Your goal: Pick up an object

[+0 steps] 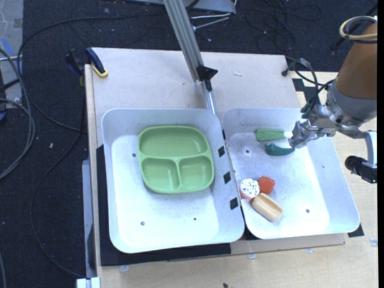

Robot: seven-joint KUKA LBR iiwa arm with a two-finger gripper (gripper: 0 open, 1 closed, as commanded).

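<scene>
glossy green divided plate [176, 159], speckled white bin [126, 218]

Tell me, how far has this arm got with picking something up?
Nothing looks lifted yet. The tool sits low in the right bin, right beside a light green piece and a dark teal piece, so it seems mid-attempt; whether it grips either, I cannot tell. A white ball, orange-red piece and tan bun lie untouched. Grasping and lifting remain.

Green tray [176, 158] left bin [120, 221] — toys [262, 197] right bin [336, 209]
</scene>
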